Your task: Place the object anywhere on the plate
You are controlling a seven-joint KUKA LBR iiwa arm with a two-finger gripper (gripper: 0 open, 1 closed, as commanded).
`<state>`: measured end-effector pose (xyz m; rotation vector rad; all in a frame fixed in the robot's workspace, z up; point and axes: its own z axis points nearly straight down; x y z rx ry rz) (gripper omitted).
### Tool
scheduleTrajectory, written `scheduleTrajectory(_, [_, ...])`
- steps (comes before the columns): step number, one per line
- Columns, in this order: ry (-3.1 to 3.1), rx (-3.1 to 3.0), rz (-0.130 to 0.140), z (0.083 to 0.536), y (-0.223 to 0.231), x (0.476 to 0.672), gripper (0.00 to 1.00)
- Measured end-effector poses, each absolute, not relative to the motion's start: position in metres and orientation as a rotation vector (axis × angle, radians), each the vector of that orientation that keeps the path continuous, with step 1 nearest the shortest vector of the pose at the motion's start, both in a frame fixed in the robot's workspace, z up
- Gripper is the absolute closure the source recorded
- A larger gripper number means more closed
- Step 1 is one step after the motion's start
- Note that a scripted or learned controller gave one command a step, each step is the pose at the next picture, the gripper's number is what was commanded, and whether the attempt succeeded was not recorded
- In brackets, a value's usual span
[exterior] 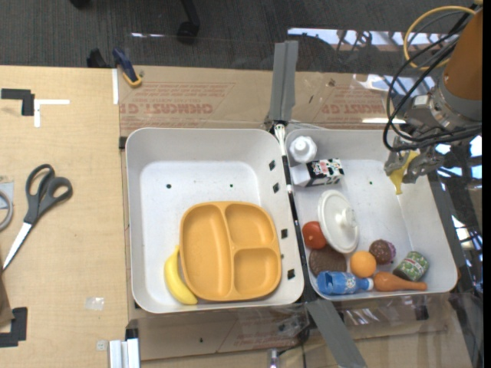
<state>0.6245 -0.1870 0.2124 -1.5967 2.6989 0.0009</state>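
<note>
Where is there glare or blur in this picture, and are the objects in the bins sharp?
Camera view: bright glare streaks on the clear plastic sheet behind the bins; the orange divided plastic plate and small white lid are evenly lit and fairly sharp; the grey arm's gripper looks slightly soft.

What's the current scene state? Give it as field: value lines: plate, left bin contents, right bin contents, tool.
plate: yellow divided plate in the left bin, nothing on it
left bin extras: banana tucked at the plate's lower-left edge
right bin contents: white lid, tomato, orange, blue bottle, carrot, green can, cow-print carton, white bottle
tool: above the right bin's upper-right corner, nothing visibly held
bench: scissors left of the bins
</note>
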Motion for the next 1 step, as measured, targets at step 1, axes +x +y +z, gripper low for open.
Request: scheduleTrajectory(1, [2.55, -1.828, 0.001, 0.1465, -0.1325, 0.6452, 1.0])
